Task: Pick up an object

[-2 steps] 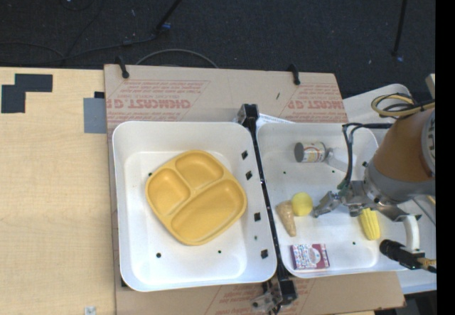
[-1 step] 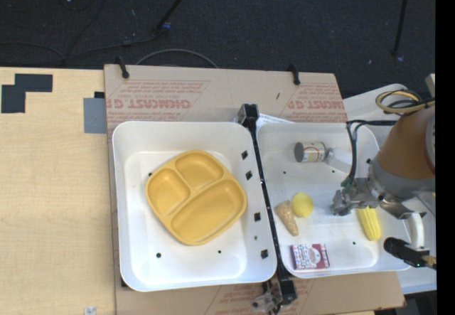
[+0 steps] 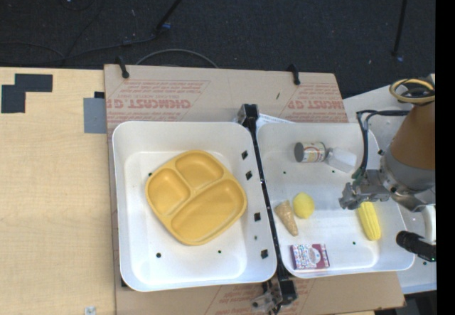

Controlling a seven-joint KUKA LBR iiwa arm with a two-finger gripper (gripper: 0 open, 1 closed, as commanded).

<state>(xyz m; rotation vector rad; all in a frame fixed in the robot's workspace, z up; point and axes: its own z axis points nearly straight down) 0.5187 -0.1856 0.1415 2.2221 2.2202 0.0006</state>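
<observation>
Since the task names no particular object, the likeliest target judged from position is the yellow plastic corn cob (image 3: 368, 220), which lies in the right shallow white bin (image 3: 334, 260) just beside the tool (image 3: 357, 195).

Camera view: grey arm with the orange-tan section (image 3: 416, 137) reaches in from the right and bends down into the right bin. Tool sits at the cob's upper end, slightly up and left of it; cob's long axis runs near vertical in frame, top end tilted a little left toward the tool. Cob looks touching or nearly touching the tool's lower edge, cannot tell which. Whether the tool is released or clenched I cannot tell; its tips are dark and blurred against the bin floor, and nothing is visibly caught in it.

Cob: bright yellow, short, rounded ends, ridged look, lying flat, clear of neighbours.

Other items in the right bin: small round yellow lemon-like toy (image 3: 303, 205) and tan cone-shaped piece (image 3: 287, 217) near the middle, touching or just apart; small grey-brown can lying on its side (image 3: 311, 152) at top; red-and-white printed packet (image 3: 308, 256) at the bottom edge. All well apart from the tool.

Left shallow white bin (image 3: 135, 249) carries a yellow three-compartment plastic tray (image 3: 196, 196), tilted diagonally.

Judgement: a small shift down-right over the cob, gripping across its short width, looks needed.
</observation>
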